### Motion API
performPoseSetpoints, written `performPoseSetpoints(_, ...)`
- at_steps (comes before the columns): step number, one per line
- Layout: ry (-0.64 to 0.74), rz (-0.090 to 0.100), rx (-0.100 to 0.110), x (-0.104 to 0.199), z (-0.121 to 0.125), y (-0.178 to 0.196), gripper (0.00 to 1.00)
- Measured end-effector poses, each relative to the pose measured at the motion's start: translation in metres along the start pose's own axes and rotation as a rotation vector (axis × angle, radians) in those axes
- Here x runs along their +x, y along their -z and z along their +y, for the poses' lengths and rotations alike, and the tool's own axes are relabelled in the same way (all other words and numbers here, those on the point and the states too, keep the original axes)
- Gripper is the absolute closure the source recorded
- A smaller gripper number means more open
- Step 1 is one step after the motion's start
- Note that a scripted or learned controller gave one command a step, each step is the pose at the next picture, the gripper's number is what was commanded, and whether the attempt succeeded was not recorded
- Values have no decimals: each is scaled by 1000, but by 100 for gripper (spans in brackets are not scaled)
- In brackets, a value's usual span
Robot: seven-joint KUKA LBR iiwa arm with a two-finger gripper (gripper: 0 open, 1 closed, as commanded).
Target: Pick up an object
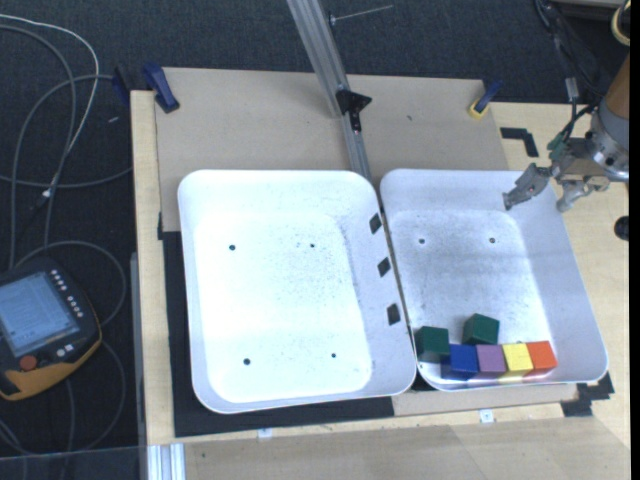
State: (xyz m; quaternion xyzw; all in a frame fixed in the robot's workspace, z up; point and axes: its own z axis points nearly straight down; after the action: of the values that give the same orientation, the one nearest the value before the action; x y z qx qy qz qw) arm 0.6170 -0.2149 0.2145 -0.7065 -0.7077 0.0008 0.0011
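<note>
glossy white plastic bins (200, 193), matt blocks (497, 357)

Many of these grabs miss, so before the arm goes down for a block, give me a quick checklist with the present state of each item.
1. Gripper open: ok, fingers spread with nothing between them.
2. Gripper over a block: not ok, it hangs at the right bin's far edge; the blocks lie at the near edge.
3. Blocks in view: ok, two green, blue, purple, yellow, orange.
4. Room for the fingers: not ok for the row, those blocks touch side by side against the near wall; the upper green block looks freer.
5. Path down the bin: ok, bare floor between gripper and blocks.
</note>
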Motion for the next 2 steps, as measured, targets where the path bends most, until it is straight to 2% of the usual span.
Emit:
performPoseSetpoints(1, 4, 6, 9, 92, -43, -104, 0)
performPoseSetpoints(2, 4, 2, -4, 127, -8, -116, 0)
